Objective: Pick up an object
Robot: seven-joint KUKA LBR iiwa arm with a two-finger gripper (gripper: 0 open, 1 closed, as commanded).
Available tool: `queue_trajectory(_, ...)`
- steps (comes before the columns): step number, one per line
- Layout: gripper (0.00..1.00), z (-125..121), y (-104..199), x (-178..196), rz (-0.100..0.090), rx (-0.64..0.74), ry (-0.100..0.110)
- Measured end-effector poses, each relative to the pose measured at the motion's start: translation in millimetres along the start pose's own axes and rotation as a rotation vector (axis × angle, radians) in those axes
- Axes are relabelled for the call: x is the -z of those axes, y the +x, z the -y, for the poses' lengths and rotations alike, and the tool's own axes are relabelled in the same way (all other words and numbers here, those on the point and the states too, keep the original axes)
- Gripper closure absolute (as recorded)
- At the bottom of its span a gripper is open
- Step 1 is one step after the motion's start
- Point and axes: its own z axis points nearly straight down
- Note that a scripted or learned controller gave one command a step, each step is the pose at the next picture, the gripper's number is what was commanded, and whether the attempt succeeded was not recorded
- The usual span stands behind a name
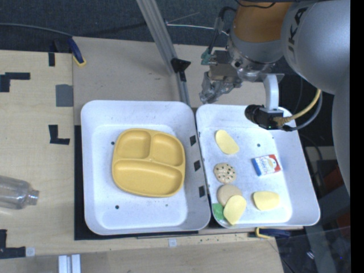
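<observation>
Bench-wise we see left bin (pixel 94 152) holding a yellow tray (pixel 149 162), right bin (pixel 296 175) holding cookie (pixel 224 172) and carton (pixel 266 165); gripper (pixel 211 92) state unclear.

The pale wooden worktop (pixel 34 152) is carrying two white bins side by side, touching: the left bin (pixel 94 169) and the right bin (pixel 296 158). A clear plastic bottle (pixel 16 192) is lying on its side at the left edge, well apart from them.
</observation>
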Motion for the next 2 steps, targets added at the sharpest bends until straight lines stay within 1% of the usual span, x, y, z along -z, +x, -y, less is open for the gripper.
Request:
queue_trajectory(1, 1.00, 51.4, 44.7, -130.0, -0.002, 0.000, 0.010)
queue_trajectory(2, 1.00, 36.9, -6.1, -79.9, -0.002, -0.005, -0.004)
